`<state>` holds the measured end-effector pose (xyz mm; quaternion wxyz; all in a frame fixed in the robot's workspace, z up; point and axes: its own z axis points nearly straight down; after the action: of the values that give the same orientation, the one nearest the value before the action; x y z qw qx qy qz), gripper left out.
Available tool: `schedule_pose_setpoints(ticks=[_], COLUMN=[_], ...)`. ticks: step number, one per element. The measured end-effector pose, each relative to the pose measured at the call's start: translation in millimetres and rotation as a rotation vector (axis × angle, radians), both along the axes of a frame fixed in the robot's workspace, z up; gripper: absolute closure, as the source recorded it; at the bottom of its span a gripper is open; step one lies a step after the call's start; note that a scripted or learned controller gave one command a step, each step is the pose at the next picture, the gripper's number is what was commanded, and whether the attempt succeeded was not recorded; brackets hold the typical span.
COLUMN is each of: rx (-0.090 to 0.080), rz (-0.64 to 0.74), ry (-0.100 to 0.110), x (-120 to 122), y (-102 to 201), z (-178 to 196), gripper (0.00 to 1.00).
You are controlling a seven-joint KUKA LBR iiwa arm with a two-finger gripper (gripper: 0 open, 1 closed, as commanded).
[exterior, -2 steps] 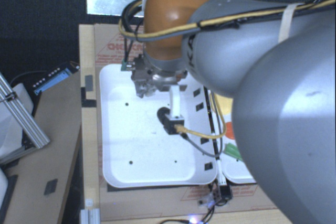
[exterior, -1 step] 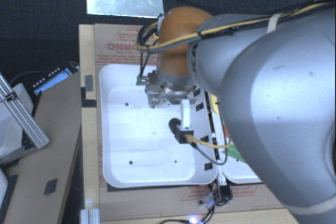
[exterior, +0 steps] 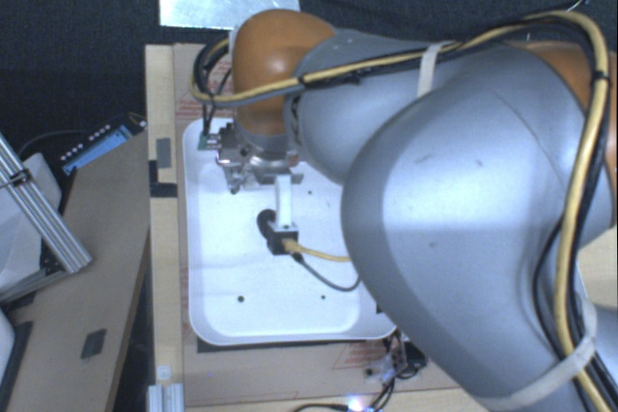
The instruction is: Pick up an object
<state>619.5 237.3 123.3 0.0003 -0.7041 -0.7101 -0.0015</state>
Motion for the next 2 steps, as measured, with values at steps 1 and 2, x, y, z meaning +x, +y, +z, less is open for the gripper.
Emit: schedule_pose_setpoints(ticks=[1, 2], rx=[0.003, 0.002], rz=[-0.004, -0.002], ry=[-0.017, -0.009], x=[53, 31], y=[-3, -3], z=[142, 258], gripper=[1.00, 1.00])
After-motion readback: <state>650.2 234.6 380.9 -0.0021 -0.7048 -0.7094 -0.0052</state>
